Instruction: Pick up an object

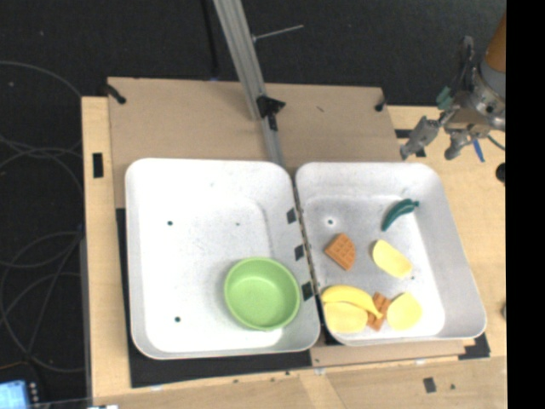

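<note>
While the claw (436, 141) hangs above the counter (358, 382) just past the far right corner of the right bin (456, 254), its two fingers stand spread apart with nothing between them. Inside that right bin, a dark green curved piece (398, 213) lies toward the far right corner, an orange waffle-like square (341, 251) sits near the left wall about midway, and a yellow oval piece (392, 259) rests just right of it. Along the near edge, a yellow banana-like piece (345, 307) lies in the near left corner, touching a small orange item (377, 308), with another yellow rounded piece (404, 311) just beside that. The left bin (170, 228) holds a green bowl (262, 292), upright, in its near right corner.
</note>
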Robot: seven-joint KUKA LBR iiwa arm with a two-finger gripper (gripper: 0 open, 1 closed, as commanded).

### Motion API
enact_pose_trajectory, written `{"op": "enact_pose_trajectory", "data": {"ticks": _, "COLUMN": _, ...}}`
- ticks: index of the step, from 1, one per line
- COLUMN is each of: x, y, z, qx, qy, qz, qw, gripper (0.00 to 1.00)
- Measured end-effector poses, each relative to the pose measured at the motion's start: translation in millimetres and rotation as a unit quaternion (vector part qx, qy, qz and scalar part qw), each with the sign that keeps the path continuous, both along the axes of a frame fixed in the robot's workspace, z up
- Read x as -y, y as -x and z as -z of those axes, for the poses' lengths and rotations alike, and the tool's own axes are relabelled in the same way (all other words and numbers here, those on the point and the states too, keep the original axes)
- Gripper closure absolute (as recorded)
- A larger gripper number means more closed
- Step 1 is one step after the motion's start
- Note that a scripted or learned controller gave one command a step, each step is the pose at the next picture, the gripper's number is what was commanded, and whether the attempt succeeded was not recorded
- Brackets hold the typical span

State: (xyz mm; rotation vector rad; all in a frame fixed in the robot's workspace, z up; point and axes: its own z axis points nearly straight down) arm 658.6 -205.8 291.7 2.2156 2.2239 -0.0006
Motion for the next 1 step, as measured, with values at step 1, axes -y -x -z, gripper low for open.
{"op": "enact_pose_trajectory", "data": {"ticks": 1, "x": 0.9, "y": 0.3, "z": -0.2, "qx": 0.000, "qy": 0.0011, "qz": 0.000, "qw": 1.0000, "gripper": 0.00}}
